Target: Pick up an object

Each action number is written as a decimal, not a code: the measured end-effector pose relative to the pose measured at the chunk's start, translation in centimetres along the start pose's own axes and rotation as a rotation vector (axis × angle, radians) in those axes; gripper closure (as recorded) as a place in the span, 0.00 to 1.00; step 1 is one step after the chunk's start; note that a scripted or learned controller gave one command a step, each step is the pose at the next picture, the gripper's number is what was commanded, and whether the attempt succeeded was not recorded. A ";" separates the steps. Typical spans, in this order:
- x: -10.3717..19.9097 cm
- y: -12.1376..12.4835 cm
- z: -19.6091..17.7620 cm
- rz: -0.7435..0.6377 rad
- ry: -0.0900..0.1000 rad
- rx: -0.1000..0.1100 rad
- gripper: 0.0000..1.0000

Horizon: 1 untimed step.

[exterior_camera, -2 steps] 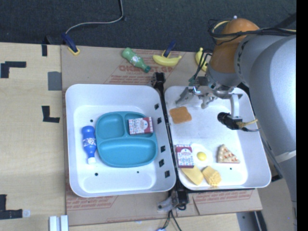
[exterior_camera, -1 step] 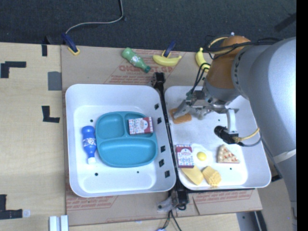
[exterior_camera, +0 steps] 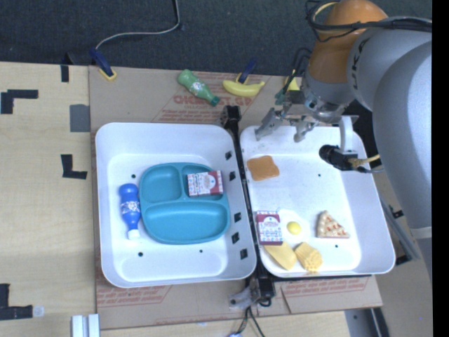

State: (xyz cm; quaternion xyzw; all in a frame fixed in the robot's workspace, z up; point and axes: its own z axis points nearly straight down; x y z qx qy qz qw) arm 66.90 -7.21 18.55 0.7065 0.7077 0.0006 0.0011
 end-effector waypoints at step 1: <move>-2.2 -2.8 6.5 0.002 0.000 0.006 0.00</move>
